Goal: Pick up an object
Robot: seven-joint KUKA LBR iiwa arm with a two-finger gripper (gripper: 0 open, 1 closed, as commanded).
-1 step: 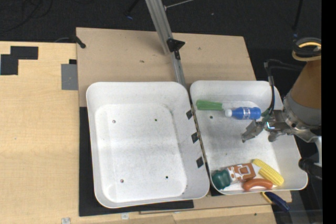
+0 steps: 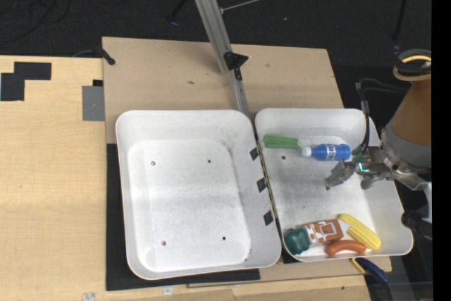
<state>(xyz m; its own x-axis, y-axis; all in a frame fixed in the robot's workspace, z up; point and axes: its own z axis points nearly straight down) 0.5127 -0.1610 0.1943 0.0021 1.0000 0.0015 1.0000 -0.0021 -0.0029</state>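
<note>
Where the pincer (image 2: 350, 176) hovers, the blue bottle (image 2: 328, 151) lies just beside.

both bins are white: the left bin (image 2: 187, 190) has faint grey speckling and a few dark dots, and so does the right bin (image 2: 310, 201). in the right bin, a green brush (image 2: 281, 142), a clear bottle (image 2: 325, 151) with a blue label and white cap, a yellow corn cob (image 2: 360, 230), an orange-red curved piece (image 2: 345, 247), a dark green lump (image 2: 297, 240), and a white-and-brown packet (image 2: 325, 230). the table (image 2: 56, 173) is pale wood; the tool (image 2: 356, 173) is grey metal.
</note>
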